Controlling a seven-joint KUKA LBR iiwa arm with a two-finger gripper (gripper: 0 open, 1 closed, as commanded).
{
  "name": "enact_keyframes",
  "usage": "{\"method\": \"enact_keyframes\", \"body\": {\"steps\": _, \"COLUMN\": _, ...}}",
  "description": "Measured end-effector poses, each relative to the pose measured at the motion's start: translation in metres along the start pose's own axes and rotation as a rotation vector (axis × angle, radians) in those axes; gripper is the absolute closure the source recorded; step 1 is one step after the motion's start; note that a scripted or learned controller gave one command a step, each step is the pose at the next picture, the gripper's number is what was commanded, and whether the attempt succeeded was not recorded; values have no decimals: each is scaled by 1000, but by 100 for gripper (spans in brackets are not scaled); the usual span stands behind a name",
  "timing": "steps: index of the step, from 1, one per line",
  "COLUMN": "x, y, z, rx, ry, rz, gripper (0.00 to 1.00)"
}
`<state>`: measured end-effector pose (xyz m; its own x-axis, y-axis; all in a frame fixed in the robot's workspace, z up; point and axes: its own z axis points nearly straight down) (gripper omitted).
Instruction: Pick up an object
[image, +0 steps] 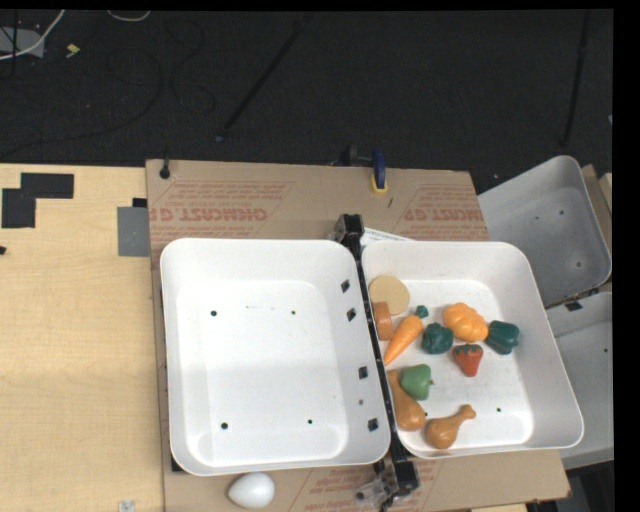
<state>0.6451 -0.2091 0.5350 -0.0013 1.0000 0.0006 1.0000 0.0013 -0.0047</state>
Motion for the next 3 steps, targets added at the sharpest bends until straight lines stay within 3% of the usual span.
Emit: {"method": "enact_keyframes", "body": {"steps": 3, "x": 3, "y": 0, "z": 0, "rx": 2, "ry": 1, "rz": 1, "gripper": 100}}
